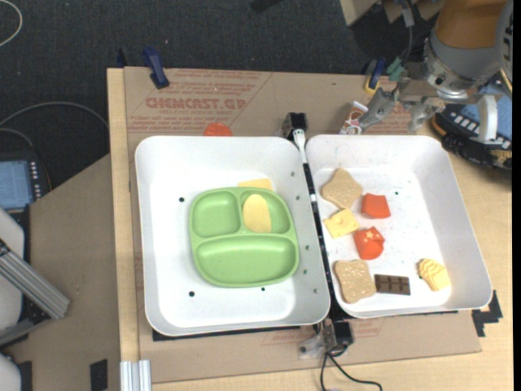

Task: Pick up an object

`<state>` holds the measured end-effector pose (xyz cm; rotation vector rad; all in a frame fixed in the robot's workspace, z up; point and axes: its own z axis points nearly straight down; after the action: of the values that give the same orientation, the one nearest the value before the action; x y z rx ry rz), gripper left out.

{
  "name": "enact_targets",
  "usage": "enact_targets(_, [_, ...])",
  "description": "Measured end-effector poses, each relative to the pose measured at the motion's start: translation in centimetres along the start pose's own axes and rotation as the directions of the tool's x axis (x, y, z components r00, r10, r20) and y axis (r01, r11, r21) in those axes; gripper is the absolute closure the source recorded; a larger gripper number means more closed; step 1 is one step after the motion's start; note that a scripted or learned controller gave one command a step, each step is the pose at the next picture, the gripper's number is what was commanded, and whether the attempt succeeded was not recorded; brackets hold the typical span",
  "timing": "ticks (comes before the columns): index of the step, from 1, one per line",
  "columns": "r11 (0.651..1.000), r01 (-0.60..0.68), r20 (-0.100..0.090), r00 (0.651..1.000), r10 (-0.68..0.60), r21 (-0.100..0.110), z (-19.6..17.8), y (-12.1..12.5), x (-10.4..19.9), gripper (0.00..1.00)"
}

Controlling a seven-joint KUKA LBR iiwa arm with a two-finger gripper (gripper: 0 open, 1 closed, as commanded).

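Overhead, the arm point(468, 23) reaches in from the upper right, its orange band sitting above the grey wrist. Its hand point(399, 108) hangs above the far rim of the right bin point(464, 218), over the cardboard-covered desk point(98, 243), and two pale fingers point(376, 111) stand spread apart with nothing between them.

Inside the right bin lie several toy foods. A tan bread slice point(341, 189) rests near the bin's far left side, with a yellow cheese cube point(341, 222) just below it. An orange-red block point(375, 206) sits to the right of the bread, and a red pepper piece point(369, 242) lies nearer the camera, close beside the cheese. A second bread slice point(354, 279) lies at the near left corner, touching or almost touching a dark chocolate bar point(391, 284). A yellow ridged piece point(433, 274) sits apart at the near right.

The left bin point(163, 177) holds a green divided plate point(242, 236). A pale yellow oval piece point(257, 213) lies in the plate's far right compartment, and a yellow flat piece point(256, 184) peeks out just behind the plate's far edge. A blue clamp point(155, 66) grips the desk's far left edge.
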<state>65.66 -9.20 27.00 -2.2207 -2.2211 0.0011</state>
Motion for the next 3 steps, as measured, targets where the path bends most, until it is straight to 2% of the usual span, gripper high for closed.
enact_targets(1, [1.000,-0.006,-0.002,1.000,0.006,0.014,11.8,-6.3,-3.7,0.00])
enact_targets(2, [1.000,-0.002,-0.002,1.000,0.002,0.004,18.8,-6.7,-3.8,0.00])
enact_targets(3, [1.000,-0.002,0.000,1.000,0.002,-0.005,17.4,-6.5,-3.9,1.00])
